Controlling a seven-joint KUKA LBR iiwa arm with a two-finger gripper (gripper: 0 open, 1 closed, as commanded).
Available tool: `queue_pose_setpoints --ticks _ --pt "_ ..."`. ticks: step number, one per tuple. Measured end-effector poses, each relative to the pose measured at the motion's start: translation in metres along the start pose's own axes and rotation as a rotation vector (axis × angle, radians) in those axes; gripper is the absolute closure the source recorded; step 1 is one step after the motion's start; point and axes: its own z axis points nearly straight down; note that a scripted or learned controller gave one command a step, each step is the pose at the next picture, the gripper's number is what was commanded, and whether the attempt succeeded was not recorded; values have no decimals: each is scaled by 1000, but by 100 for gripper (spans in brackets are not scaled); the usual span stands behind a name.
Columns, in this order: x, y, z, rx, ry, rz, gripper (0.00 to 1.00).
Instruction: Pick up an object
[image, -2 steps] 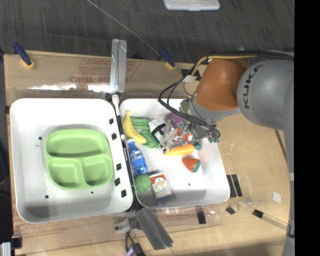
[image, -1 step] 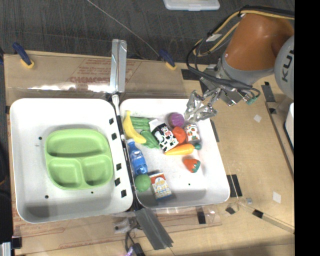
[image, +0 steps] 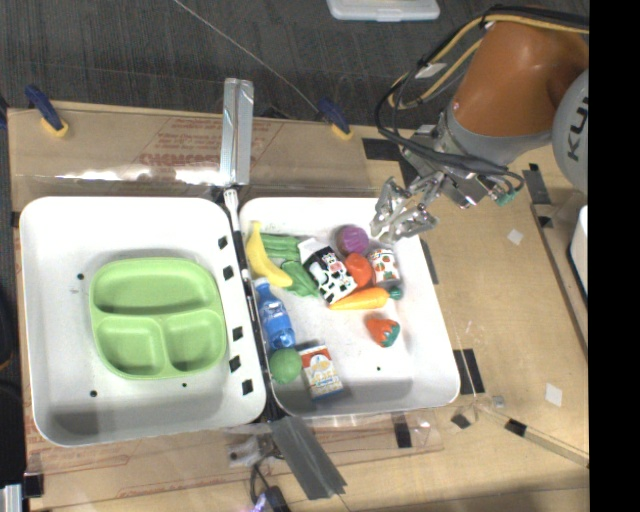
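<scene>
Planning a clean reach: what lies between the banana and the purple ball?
In the camera view, green vegetables and a black-and-white cow carton lie between the banana and purple ball.

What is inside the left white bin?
A green divided tray with three compartments lies inside the left bin. What lies under the tray is covered and cannot be seen.

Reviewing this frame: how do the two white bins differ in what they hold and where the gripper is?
The left bin holds one green divided tray; the right bin holds many small items, such as a banana and a blue bottle. The gripper hangs over the right bin's far edge, away from the left bin. Both are shallow, white and rounded.
</scene>
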Motion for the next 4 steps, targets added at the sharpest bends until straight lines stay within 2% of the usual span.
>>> queue_pose_setpoints --ticks 1,2,3,4 --pt "16 -27 -11 -3 2 -204 100" --pt "15 -28 -22 2 -2 -207 100" --pt "-82 58 12 -10 4 -81 100" --pt "-60 30 -46 0 2 -106 100"
